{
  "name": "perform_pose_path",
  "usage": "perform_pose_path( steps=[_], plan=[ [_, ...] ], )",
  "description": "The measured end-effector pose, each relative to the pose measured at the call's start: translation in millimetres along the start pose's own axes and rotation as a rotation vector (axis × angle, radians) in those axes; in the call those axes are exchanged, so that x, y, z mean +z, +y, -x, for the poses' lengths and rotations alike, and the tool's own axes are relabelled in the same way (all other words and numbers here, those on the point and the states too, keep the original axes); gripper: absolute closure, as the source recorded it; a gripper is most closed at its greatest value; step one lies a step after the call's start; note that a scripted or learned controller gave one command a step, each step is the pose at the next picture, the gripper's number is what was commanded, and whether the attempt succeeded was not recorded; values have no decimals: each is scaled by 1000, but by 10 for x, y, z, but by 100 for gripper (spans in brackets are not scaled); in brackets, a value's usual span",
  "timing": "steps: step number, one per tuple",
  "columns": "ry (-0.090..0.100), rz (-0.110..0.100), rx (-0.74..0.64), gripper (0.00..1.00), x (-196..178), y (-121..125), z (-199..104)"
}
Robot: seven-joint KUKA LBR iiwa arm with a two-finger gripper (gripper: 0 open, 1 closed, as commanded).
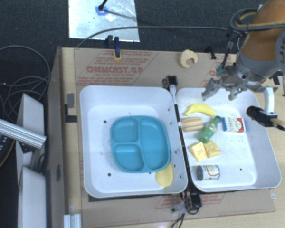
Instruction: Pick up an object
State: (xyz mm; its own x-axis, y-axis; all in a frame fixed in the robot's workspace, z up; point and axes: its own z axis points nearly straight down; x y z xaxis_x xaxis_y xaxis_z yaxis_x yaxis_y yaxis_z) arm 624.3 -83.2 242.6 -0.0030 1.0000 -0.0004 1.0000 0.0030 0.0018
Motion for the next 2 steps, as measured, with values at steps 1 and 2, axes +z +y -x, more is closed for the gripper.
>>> perform_pose_path(
  steps=[1, 2],
  plan=[
    [0, -5, 3, 0, 1275, -309, 360],
    [1, -3, 2, 0, 1536, -750, 148]
  ],
)
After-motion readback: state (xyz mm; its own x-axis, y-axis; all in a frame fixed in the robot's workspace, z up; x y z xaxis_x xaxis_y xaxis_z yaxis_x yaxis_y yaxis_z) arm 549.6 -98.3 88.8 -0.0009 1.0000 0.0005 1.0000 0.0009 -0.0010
